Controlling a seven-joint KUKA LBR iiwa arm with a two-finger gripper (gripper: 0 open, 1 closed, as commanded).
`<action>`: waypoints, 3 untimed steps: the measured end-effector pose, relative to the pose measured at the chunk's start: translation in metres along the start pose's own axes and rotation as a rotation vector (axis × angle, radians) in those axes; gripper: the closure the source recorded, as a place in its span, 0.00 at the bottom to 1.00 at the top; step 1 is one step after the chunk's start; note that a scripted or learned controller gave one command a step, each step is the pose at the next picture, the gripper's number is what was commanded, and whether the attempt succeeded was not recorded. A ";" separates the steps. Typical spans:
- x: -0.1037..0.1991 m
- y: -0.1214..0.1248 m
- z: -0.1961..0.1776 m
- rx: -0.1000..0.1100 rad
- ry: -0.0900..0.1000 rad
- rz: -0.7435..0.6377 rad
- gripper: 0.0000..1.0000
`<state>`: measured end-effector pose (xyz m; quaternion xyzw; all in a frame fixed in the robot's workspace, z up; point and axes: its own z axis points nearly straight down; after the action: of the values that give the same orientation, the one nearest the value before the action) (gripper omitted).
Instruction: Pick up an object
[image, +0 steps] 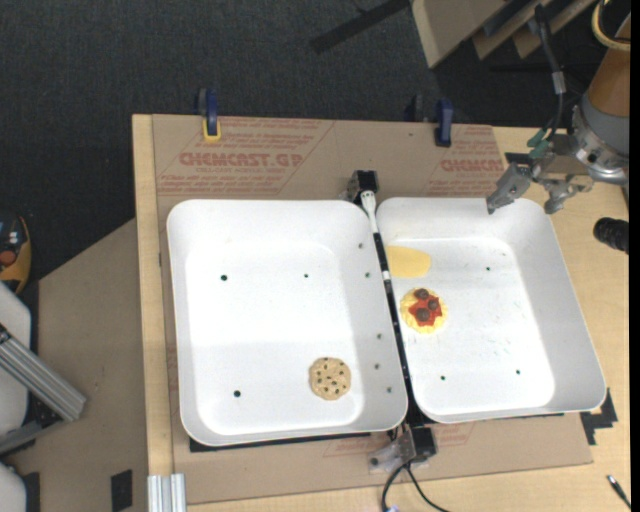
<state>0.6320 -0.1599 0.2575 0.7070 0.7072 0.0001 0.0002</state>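
Note:
A chocolate-chip cookie (329, 379) lies in the left bin (200, 240), near its front right corner. In the right bin (540, 300) a flat pale yellow piece (408, 262) rests at the left side, and just in front of it sits a small yellow tart with red and dark berries (424, 310). My gripper (525, 195) hangs over the back right corner of the right bin, well away from all three objects. Its two fingers are spread apart with nothing between them.
The bins sit on a cardboard sheet (300, 150) held by two blue clamps (209, 112) at the back. A black divider strip (380, 260) runs between the bins. A metal rail (40, 380) lies at the left, and a cable plug (410, 450) at the front.

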 end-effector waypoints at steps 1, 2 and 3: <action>0.097 -0.040 -0.031 0.001 0.005 -0.010 0.00; 0.192 -0.034 -0.003 0.005 0.004 -0.010 0.00; 0.185 -0.033 -0.015 0.000 0.001 -0.001 1.00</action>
<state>0.5985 0.0253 0.2726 0.7065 0.7077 0.0003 -0.0001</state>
